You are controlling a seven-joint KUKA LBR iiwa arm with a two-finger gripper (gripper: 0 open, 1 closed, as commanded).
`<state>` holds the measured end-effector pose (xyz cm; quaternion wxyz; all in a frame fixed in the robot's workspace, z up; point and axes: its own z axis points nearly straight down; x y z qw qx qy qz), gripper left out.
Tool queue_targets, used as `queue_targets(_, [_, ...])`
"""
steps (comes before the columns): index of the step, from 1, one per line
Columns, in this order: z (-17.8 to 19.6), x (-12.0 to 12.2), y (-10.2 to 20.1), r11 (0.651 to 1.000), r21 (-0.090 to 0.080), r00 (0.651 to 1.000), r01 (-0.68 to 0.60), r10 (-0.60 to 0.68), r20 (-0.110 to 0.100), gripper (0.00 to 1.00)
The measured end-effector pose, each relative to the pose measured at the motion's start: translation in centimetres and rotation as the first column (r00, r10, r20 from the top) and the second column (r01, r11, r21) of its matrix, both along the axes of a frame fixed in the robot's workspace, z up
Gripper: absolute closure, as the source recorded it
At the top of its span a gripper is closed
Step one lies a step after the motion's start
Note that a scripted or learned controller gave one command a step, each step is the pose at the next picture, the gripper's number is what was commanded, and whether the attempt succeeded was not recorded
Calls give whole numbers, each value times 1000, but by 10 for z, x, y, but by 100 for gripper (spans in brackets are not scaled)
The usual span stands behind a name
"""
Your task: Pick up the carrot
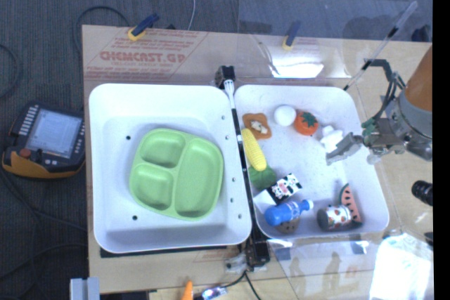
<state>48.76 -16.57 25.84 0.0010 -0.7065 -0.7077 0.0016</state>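
The one orange item with a green top point(306, 122) lies in the back part of the right bin point(365, 172), beside a white ball point(285, 114); it looks short and round, and I take it for the carrot. My gripper point(342, 149) hangs over the right side of that bin, a little right of and nearer than the orange item, not touching it. A small white object point(330, 138) lies just beside the gripper's tip. Nothing is visibly held.
The right bin also holds a toast piece point(258, 124), corn point(254, 150), a cow-patterned block point(285, 187), a blue bottle point(288, 212), a can point(334, 216) and a watermelon slice point(348, 194). A green divided plate point(177, 172) lies in the left bin point(105, 151).
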Motion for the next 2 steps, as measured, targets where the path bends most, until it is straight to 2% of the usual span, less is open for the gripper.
queue_targets(1, [-104,47,35,979,0,979,206,-206,-9,0])
queue_targets(2, [-160,86,-30,968,-1,969,-249,249,0,0])
